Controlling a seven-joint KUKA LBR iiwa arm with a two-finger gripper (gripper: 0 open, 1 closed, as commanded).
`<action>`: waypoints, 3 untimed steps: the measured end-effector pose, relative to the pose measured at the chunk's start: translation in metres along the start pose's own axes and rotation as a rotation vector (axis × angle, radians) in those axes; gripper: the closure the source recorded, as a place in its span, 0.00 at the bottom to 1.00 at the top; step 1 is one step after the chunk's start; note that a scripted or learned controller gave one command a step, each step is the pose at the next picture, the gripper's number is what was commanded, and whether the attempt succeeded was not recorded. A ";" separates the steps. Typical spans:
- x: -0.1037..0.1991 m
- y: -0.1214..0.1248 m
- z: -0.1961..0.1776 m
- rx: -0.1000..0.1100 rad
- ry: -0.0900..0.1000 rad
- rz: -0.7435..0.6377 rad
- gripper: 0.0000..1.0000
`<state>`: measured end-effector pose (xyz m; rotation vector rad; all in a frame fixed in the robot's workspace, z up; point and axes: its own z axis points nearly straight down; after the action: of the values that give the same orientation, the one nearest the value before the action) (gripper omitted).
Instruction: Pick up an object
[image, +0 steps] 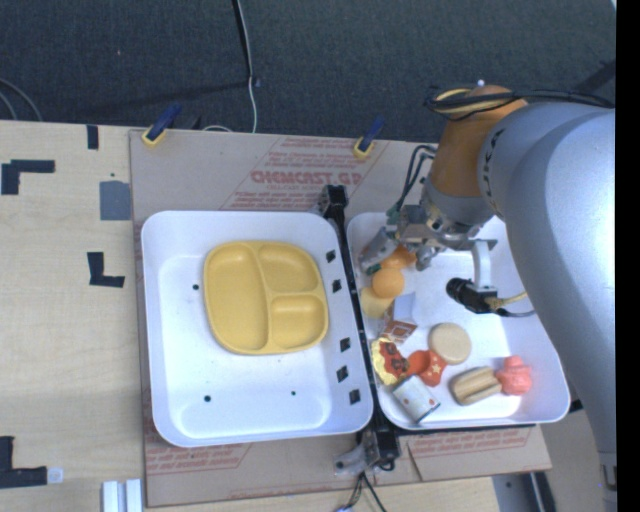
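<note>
- The counter (60, 300) is pale wood at far left, with black tape marks on it; a cardboard sheet (290, 180) with red print lies under both bins, held by two clamps at its far edge.
- The left bin (170, 400) holds a yellow divided plate (265, 297), lying flat, near the bin's centre and a little toward the far side.
- Black clips run down the seam where the two bins meet.
- The right bin (535, 345) holds a cluster of toy food along its left and near sides.
- An orange ball-shaped fruit (387, 281) lies near the bin's far left corner, with a pale yellow piece just beside it, toward the near side.
- Nearer the front lie a small printed packet (401, 331), a yellow and red flat item (385, 360), a red tomato-like piece (431, 368) and a white box (415, 401).
- A round beige bun (450, 342), a tan bread roll (474, 384) and a pink lump (514, 375) follow to the right.
- The gripper (403, 250) hangs over the far left part of the right bin, directly by the orange fruit; whether its fingers are spread or pinching anything, I cannot tell.
- The grey arm with its orange band (465, 150) fills the right side.
</note>
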<state>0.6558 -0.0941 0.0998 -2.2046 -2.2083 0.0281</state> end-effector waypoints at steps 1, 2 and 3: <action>0.001 -0.003 -0.009 0.013 0.003 0.001 1.00; 0.000 -0.002 -0.009 0.008 0.001 0.000 0.00; -0.004 -0.009 0.017 -0.025 -0.004 0.001 0.00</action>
<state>0.6459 -0.0980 0.0827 -2.2202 -2.2212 0.0047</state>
